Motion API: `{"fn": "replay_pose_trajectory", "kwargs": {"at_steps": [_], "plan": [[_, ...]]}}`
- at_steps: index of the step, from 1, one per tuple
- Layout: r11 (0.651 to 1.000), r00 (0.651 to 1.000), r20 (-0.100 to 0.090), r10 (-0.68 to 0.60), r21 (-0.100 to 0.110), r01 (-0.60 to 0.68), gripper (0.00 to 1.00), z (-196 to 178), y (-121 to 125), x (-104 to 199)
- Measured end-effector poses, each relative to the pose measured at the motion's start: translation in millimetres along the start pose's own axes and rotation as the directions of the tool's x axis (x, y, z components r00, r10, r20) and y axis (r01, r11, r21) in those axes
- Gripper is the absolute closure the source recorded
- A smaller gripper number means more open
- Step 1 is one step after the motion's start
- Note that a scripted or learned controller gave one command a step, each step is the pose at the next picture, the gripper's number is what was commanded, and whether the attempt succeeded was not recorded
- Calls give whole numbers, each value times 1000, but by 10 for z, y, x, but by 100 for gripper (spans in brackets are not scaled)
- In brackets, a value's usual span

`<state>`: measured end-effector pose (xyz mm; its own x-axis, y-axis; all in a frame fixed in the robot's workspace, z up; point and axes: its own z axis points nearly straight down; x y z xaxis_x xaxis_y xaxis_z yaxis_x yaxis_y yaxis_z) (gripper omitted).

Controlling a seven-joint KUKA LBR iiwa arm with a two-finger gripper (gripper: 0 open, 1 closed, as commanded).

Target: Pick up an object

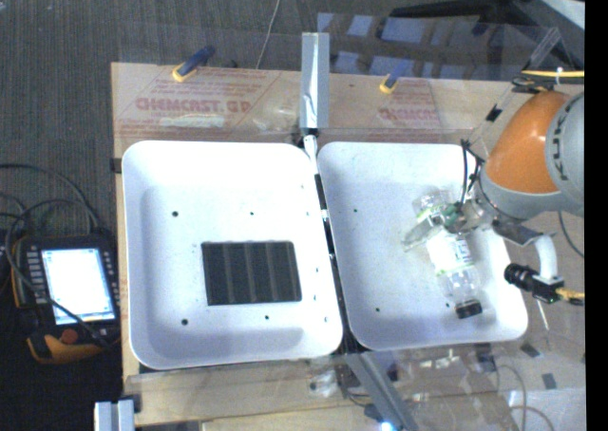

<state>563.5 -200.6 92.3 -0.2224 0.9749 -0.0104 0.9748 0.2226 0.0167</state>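
A clear plastic bottle [453, 266] with a black cap lies in the right bin [380, 277], its cap pointing toward the bin's near right corner. The arm's orange band [532, 144] hangs over the bin's right rim. The gripper [448, 218] reaches down at the bottle's far end, among clear, shiny material that blurs its outline. A dark ribbed rectangular block [251, 271] lies flat in the middle of the left bin [161, 182].
A metal post [313, 87] stands at the back between the two bins. Two yellow clamps [193, 63] hold the board at the back edge. A handheld pendant with a lit screen [74, 285] sits left of the bench. Cables run along the right bin's right rim.
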Motion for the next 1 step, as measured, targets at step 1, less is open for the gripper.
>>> {"fn": "replay_pose_trajectory", "kwargs": {"at_steps": [1], "plan": [[998, 998, -2, -61, 3, 61, 0, 21, 584, 50]]}}
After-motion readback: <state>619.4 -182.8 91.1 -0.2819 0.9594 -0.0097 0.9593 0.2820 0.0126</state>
